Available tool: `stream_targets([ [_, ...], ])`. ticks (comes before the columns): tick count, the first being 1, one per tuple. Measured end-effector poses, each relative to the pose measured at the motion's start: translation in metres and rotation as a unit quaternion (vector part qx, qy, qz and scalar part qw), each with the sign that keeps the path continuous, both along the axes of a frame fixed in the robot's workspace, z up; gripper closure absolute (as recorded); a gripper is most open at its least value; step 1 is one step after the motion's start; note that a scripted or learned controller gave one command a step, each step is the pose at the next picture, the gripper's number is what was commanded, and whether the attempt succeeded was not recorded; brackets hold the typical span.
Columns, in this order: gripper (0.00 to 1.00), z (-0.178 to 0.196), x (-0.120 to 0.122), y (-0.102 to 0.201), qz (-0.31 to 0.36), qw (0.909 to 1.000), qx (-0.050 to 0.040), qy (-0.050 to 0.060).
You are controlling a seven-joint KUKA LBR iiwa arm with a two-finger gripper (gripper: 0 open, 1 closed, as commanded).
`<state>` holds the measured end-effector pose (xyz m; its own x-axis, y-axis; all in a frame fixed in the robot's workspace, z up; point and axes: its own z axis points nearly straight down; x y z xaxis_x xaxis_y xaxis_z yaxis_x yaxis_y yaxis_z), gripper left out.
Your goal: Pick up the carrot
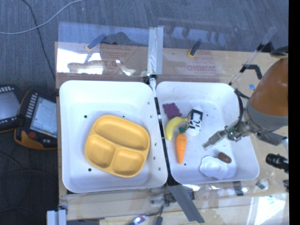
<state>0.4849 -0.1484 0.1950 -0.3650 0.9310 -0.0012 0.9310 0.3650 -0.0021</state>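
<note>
The carrot (181, 146) is orange with a green top and lies lengthwise in the right bin (243, 170), near its left wall, just below a yellow banana (173, 126). My gripper (216, 138) hangs over the middle right of that bin, to the right of the carrot and apart from it. It points left and slightly down. Nothing shows in its grasp. The grey arm with its orange band (274, 90) comes in behind it from the right.
The right bin also holds purple grapes (172, 110), a black-and-white object (195, 119), a white lump (213, 168) and a small brown piece (225, 157) just below the gripper. A yellow divided plate (117, 145) sits in the left bin (75, 107).
</note>
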Motion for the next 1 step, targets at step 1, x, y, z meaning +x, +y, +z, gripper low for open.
stream_targets([
  [1, 0.00, -0.0128, -0.0003, 0.0878, 0.149, 0.9889, 0.0013, 0.000],
])
